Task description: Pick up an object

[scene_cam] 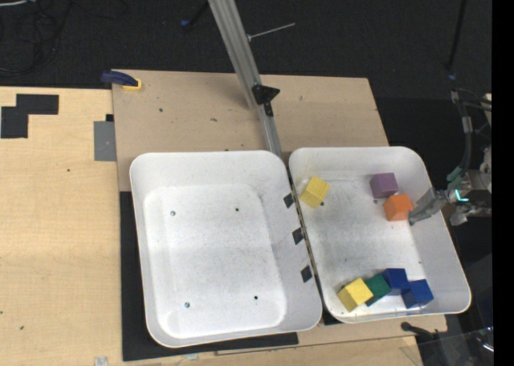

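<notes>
Two white bins [217, 165] on wooden bench [64, 196] | dark floor behind (cables) | claw [440, 202] state: cannot tell

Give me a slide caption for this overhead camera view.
Gripper beside an orange block in the right bin, which holds coloured blocks.

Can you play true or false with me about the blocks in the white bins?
1. All the blocks sit in the right bin. True.
2. The purple block is next to the orange block. True.
3. There are three yellow blocks. False: there are two, one near the bin's top left, one at the bottom.
4. The green block lies in the left bin. False: it is in the right bin, between a yellow and a blue block.
5. The gripper is beside the orange block. True.
</notes>
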Available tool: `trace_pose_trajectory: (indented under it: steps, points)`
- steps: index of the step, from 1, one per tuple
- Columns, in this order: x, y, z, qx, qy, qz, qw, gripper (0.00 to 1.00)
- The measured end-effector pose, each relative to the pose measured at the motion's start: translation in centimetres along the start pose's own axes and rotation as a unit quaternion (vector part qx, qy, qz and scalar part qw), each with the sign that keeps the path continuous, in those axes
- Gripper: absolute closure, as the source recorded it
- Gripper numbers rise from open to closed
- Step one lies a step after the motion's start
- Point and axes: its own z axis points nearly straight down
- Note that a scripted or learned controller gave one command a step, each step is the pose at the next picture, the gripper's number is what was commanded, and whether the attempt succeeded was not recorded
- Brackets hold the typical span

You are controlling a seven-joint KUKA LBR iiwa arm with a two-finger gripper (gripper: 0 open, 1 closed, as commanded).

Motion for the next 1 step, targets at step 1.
trace_pose_trajectory:
  steps: [1]
  points:
    - [-0.05, 0.01, -0.16, -0.002, 0.0, 0.001, 1.0, 0.0]
